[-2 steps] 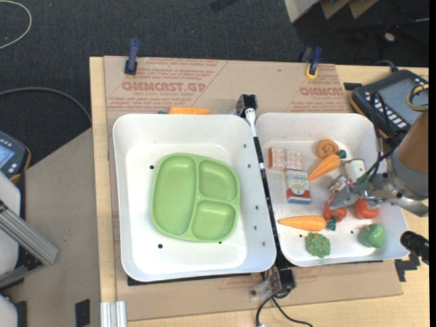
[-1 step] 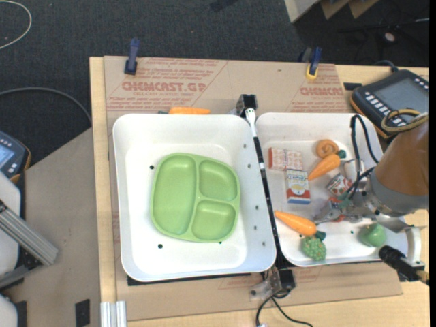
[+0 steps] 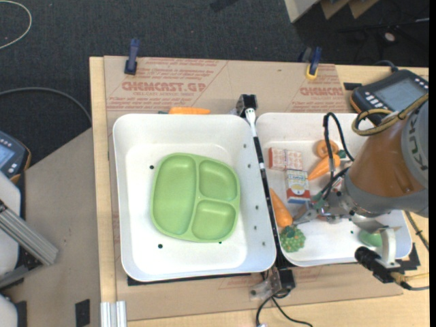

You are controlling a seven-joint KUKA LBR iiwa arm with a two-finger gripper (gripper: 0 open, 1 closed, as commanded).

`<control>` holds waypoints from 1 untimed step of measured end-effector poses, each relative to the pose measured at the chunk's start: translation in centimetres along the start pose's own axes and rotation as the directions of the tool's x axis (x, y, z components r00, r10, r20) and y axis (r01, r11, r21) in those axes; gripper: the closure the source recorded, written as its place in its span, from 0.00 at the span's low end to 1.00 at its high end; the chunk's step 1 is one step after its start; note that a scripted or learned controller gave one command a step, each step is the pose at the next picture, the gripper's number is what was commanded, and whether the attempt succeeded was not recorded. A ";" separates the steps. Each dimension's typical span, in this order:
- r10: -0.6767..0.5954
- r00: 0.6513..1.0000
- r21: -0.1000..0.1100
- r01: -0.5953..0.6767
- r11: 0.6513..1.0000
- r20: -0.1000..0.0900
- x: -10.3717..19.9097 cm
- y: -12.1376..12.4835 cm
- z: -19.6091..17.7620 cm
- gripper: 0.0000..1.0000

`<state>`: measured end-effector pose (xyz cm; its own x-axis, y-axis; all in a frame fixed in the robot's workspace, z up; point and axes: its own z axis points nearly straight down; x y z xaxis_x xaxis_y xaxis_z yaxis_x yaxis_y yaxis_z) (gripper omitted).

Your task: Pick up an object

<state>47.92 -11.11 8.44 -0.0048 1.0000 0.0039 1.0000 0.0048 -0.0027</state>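
Arm is reaching into the right bin [image 3: 402, 240], tool [image 3: 315, 208] sitting low among the toy food, just beside the carrot [image 3: 281, 210] and above the broccoli [image 3: 293, 238]. Can't tell whether the tool is spread or pinching; nothing is visibly lifted. Pick looks not yet done. Green divided plate [image 3: 195, 197] is lying untouched in the left bin [image 3: 129, 182].

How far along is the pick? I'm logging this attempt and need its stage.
Done: the grey arm's gripper is down inside the right white bin, close to the orange toy carrot and the small green broccoli-like piece. In hand: nothing visibly; whether its fingers grip anything can't be told. Left: grasping and lifting an object. The green divided plate lies in the left white bin.
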 end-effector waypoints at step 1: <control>0.001 1.000 -0.009 -0.001 1.000 0.005 -0.7 8.4 -0.1 0.00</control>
<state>56.34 -11.77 8.53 -0.0038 1.0000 -0.0012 1.0000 0.0038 0.0062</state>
